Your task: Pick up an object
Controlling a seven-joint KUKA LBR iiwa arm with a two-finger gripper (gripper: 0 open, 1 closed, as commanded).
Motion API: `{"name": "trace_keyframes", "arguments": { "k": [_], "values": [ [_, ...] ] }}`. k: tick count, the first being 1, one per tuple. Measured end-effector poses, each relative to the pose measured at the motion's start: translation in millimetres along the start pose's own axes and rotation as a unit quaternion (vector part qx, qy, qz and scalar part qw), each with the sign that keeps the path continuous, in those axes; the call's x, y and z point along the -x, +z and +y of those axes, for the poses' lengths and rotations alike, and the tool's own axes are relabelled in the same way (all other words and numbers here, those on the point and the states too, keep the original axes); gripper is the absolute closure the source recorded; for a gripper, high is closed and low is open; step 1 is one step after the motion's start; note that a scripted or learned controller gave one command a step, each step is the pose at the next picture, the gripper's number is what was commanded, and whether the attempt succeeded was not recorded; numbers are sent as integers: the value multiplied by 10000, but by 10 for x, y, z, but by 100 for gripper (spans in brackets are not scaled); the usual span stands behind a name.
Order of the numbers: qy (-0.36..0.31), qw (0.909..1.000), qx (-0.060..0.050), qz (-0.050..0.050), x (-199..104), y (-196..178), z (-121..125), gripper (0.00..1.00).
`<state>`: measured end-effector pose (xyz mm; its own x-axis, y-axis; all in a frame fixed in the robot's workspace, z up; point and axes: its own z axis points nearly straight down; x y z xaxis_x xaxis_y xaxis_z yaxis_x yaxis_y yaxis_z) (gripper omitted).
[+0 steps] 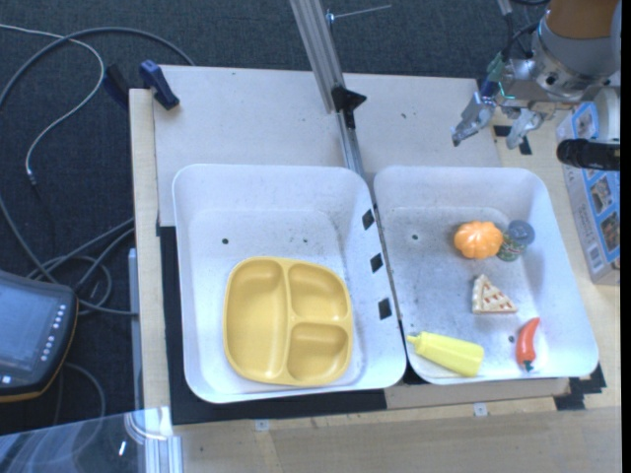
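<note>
Toy food sits well below the end effector, whose metal fingers are spread with nothing between: round orange pumpkin, waffle-textured pie wedge, smooth yellow corn, glossy red pepper.

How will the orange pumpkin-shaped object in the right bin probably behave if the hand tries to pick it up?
The pumpkin looks round and smooth, so it may roll or slip out of a pinch. It looks like a small toy, so probably light. It touches the small can, which may get nudged or tip over.
</note>
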<state>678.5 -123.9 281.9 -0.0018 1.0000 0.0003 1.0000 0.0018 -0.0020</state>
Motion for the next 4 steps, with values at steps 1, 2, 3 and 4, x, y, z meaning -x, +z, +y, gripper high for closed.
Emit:
{"name": "trace_keyframes", "arguments": {
  "k": [1,2,3,4],
  "values": [
    [1,10000,-1,-1,1,0,0,0],
    [11,10000,-26,3,46,546,-95,0],
    [8,10000,-31,6,-27,1143,-148,0],
    [11,10000,-31,6,36,1727,-215,0]
  ]
}}
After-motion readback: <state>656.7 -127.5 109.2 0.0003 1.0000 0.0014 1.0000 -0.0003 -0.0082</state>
